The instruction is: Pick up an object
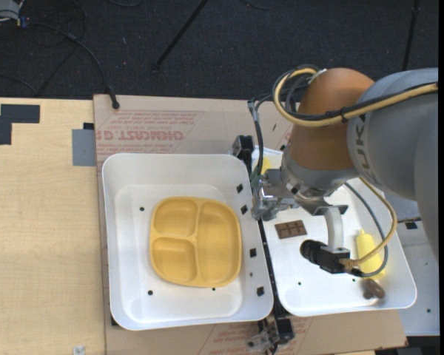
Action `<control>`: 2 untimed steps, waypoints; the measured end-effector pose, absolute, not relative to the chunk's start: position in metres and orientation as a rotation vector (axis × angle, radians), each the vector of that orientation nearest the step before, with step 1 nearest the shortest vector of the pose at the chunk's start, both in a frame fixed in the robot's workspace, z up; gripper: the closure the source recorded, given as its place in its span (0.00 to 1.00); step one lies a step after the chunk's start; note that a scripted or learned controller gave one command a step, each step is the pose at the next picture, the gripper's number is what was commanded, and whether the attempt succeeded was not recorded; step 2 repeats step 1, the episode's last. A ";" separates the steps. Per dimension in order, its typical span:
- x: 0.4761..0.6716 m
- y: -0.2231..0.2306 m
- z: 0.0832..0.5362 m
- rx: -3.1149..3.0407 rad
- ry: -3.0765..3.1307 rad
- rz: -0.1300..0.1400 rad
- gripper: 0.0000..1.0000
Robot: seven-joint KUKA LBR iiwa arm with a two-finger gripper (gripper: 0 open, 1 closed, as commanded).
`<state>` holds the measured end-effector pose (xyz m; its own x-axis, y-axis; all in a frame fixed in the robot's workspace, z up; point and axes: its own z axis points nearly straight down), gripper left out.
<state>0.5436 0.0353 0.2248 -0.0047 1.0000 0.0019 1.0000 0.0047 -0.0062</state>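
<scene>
A yellow divided plate (196,241), three compartments facing up, lies flat in the middle of the left bin (126,183). In the right bin (403,291), a small brown chocolate-bar piece (290,230) rests near the dividing edge, a yellow object (368,251) lies toward the far side, and a small brownish lump (372,291) sits just beside it, near the corner.

The pale wooden desk (37,235) carries a brown cardboard sheet (144,128) with red print, lying toward its right edge. Two shallow white bins sit side by side on the sheet, touching: the left bin (126,176) and the right bin (399,291) nearer the right edge
</scene>
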 end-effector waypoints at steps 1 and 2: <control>0.530 0.086 0.235 -2.212 -2.225 0.003 1.00; 0.530 0.086 0.235 -2.212 -2.225 0.003 1.00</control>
